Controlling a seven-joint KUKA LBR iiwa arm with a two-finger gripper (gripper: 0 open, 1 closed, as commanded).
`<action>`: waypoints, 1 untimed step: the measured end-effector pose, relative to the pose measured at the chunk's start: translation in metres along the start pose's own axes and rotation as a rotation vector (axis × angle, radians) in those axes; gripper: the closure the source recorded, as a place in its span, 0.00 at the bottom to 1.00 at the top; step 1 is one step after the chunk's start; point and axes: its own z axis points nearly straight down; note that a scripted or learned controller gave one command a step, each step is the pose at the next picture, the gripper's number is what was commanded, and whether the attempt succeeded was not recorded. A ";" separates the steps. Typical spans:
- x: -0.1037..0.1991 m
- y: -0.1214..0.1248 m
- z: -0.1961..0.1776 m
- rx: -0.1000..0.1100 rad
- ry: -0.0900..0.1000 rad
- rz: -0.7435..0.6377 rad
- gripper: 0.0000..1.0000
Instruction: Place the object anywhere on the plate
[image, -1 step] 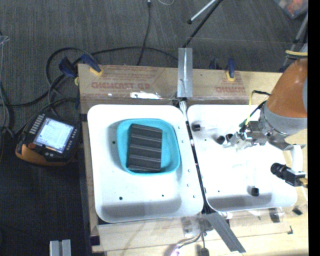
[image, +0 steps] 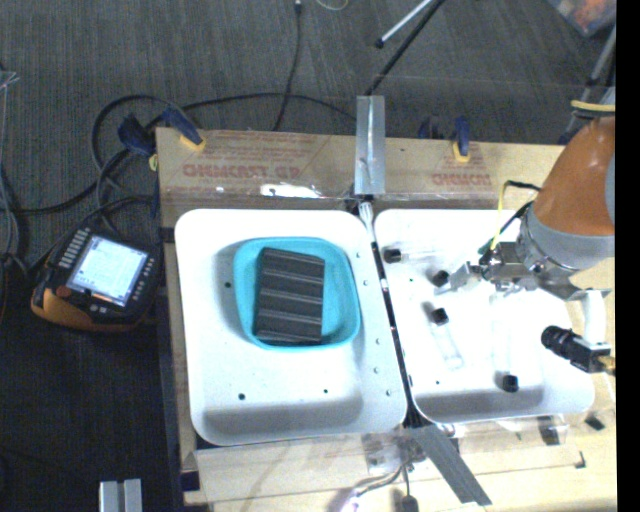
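Gripper (image: 462, 276) sits over the right shallow white plastic bin (image: 560, 395), upper middle, at the end of the grey arm with the orange band (image: 585, 185). We can't tell whether it's released or clenched; the tip is too small and cluttered, and we see nothing clearly held in it.

The dark grey ribbed rectangular block (image: 289, 295) lies flat on the turquoise plastic plate (image: 345, 300) in the left white bin (image: 300, 395), well apart from the gripper. We judge the placement done as things lie.

A few small dark bits (image: 438, 315) sit on the right bin floor, near the gripper.

Risks from here:
- any reach back over the left bin could knock the block off the plate
- block fills much of the plate, near its front rim, so little margin if nudged
- plate is loose in its bin, so a bump slides both
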 end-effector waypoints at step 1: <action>0.055 -0.008 0.018 0.002 -0.001 -0.011 0.00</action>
